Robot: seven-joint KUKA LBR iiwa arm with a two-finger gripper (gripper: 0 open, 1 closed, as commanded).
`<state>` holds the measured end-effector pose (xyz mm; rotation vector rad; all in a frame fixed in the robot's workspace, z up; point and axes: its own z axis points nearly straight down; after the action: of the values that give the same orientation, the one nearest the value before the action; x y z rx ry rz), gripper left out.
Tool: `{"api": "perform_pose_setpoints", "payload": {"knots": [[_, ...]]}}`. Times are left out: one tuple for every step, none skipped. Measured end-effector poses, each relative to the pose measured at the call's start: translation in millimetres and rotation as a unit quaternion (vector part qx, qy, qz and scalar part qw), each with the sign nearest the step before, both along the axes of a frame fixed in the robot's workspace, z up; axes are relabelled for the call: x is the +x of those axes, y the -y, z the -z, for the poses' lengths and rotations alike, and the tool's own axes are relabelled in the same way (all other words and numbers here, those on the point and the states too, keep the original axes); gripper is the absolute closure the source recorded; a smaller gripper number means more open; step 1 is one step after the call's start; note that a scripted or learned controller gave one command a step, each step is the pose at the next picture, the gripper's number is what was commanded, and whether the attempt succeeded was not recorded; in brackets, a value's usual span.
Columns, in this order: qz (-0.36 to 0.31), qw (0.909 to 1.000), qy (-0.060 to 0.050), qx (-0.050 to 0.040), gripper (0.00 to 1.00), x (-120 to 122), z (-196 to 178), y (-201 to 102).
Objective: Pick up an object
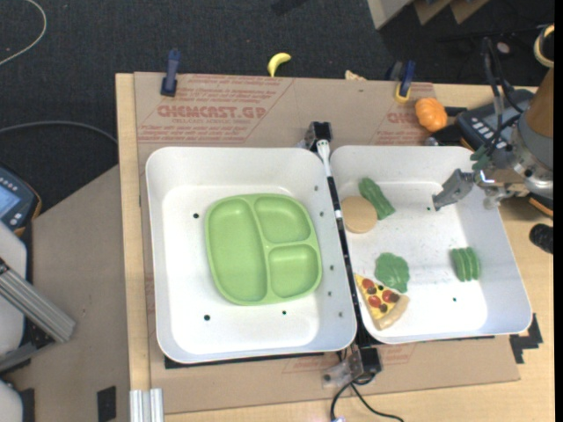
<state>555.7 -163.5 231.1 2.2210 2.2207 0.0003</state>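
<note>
Seen from above at a slant, two shallow white bins sit side by side on a cardboard-covered bench. The left bin (pixel 176 236) holds a light green divided plate (pixel 262 248), lying flat with its three compartments facing up.

The right bin (pixel 493 315) holds five small toy foods. A long green vegetable (pixel 376 198) lies near the back, its long axis running diagonally from the upper left down to the lower right. A round tan disc (pixel 359 214) touches its lower left side. A leafy green piece (pixel 392 271) sits near the middle. Just below it, a pizza slice (pixel 382 300) lies against the bin's left wall, its wide crust at the lower right. A short ridged green piece (pixel 464 263) lies well apart to the right, its long axis roughly upright in the picture.

The gripper (pixel 447 192) reaches in from the right above the bin's back right area. Nothing is between its fingers; whether they are spread or pressed together cannot be told.
</note>
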Motion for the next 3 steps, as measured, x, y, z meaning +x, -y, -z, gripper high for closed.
{"api": "perform_pose_setpoints", "payload": {"knots": [[-0.002,1.0000,-0.003,0.0021,0.00,-59.5,-24.4,-59.1],[-0.002,1.0000,0.001,0.0005,0.00,-76.7,-79.1,-141.4],[-0.003,1.0000,0.004,0.0008,0.00,-75.6,-140.3,-185.5]]}}
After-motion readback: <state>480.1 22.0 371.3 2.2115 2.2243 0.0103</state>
